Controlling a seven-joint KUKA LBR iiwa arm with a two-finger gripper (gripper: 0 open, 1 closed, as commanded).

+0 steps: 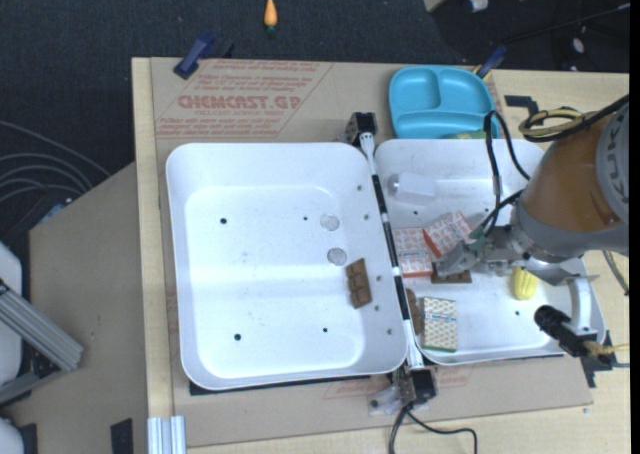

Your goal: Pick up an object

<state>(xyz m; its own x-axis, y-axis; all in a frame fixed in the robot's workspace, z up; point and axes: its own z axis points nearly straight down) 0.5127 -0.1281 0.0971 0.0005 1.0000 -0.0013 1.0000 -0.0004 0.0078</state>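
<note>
Camera view shows the gripper (458,264) low in the right bin (500,342), over the red-and-white packets (432,238): the reach-and-grasp step, I judge. Whether it is open or closed I cannot tell. Next it needs a clean closure on one packet, then a lift. The arm (570,197) hides the bin's right side; a yellow object (523,285) peeks out beside it.

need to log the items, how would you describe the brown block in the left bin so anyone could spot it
Start at the left white bin, the larger-looking of the two. Go to its right edge, beside the divider, a little below the middle: the brown block lies there, dark and oblong. Its only near neighbours are two small pale round discs just above it, flat and greyish, so it is the one dark thing in that bin.
</note>
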